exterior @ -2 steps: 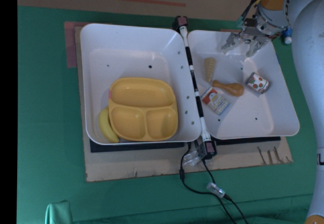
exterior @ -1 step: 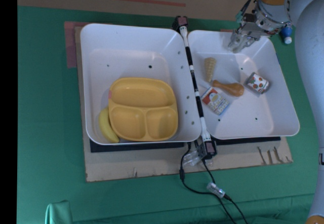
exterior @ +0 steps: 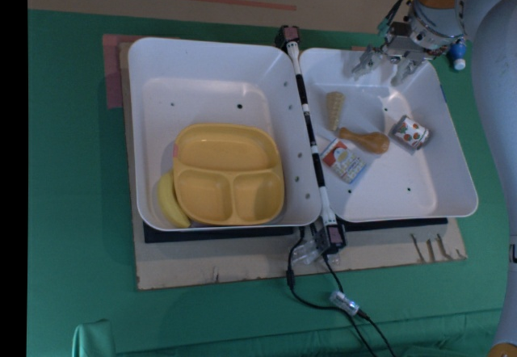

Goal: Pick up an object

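While the arm (exterior: 485, 40) reached in over the far right corner of the bench, things lay as follows.
Bins: two, side by side; left bin (exterior: 161, 73), right bin (exterior: 436, 186).
Left bin: one yellow divided tray (exterior: 228, 174) by the near edge; one banana (exterior: 170, 200) touching the tray's left side, long axis running along the bin's left wall.
Right bin: four small things near its middle.
Drumstick (exterior: 366, 140): one, long axis across the bin, thick end toward the right wall.
Packet (exterior: 344, 160): one, flat, just nearer than the drumstick, tilted.
Can (exterior: 410, 132): one, on its side, just right of the drumstick.
Cone (exterior: 334, 107): one, pointing toward the near edge.
Gripper (exterior: 389, 66): fingers spread, grasping nothing, over the right bin's far edge, well apart from the four things.
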